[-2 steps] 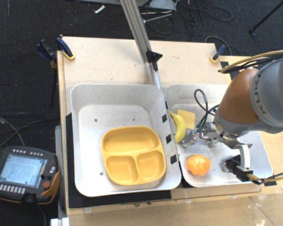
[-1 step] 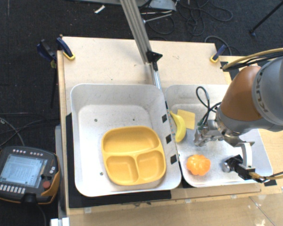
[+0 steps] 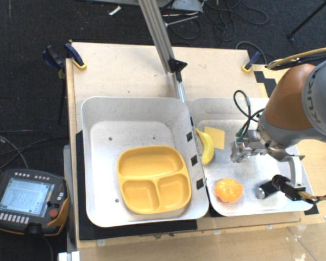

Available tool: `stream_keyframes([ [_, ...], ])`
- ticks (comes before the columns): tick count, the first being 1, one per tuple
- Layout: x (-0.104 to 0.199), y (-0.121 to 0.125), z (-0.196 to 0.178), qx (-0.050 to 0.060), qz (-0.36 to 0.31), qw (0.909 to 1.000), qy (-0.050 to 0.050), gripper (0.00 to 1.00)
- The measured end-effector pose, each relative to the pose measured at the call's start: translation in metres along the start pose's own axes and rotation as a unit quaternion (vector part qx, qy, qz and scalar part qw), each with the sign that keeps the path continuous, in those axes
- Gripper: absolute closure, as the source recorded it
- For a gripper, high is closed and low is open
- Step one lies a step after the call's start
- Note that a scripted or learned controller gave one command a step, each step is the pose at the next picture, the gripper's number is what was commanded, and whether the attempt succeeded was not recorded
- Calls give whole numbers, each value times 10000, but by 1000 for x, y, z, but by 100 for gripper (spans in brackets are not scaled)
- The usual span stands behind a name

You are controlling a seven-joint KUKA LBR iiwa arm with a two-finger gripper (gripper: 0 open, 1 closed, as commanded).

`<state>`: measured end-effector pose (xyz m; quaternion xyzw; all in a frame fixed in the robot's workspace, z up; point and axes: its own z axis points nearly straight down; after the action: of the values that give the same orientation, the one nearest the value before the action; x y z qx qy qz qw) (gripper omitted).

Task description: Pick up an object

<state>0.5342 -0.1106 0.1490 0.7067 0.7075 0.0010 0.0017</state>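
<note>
In the right bin (image 3: 228, 106), a yellow banana (image 3: 206, 145) lies against the left wall. A flat yellow square piece (image 3: 216, 137) sits just to its right, partly under it. An orange, ribbed round fruit (image 3: 229, 191) rests near the front edge. My gripper (image 3: 239, 151) hangs over the middle of this bin, right of the banana and behind the orange fruit. Nothing visible is held in it.
The left bin (image 3: 98, 118) holds a yellow plate (image 3: 152, 178) with three compartments. A slanted metal pole (image 3: 160, 31) rises from behind the divide between the bins. Clamps (image 3: 76, 56) grip the bench's back corners. A teach pendant (image 3: 24, 200) lies on the floor at left.
</note>
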Motion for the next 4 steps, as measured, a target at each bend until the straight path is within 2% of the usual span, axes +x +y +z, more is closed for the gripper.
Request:
stream_keyframes([
  [1,7,-6,-56,-11,-9,10000,0,100],
  [2,4,2,-117,-18,-10,10000,-5,100],
  [4,127,30,-106,19,-38,10000,14,100],
])
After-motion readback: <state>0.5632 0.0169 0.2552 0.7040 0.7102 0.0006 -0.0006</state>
